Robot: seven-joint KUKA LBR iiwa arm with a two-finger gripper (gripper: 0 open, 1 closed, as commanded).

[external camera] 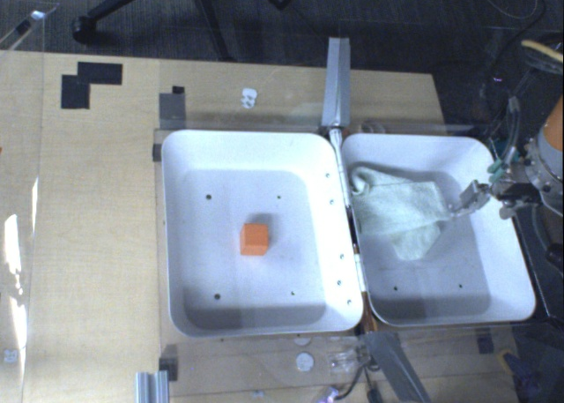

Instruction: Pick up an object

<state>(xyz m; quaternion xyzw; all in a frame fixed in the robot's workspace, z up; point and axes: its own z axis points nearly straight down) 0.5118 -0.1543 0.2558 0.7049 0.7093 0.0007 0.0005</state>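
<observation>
White cloth [401,212] lies crumpled against the right bin's [511,304] left wall, its long axis running from that bin's far-left corner toward the middle, and the tool [469,198] touches its right edge, though whether the tool is wide or narrow is too blurred to tell. The arm [539,163] is cut off at the right. An orange cube [255,239] sits square to the walls mid-floor of the left bin [176,216], open floor all round.

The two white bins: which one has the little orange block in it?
The left bin, away from the arm. The orange block sits near its middle; the right bin holds a crumpled white cloth instead.
</observation>
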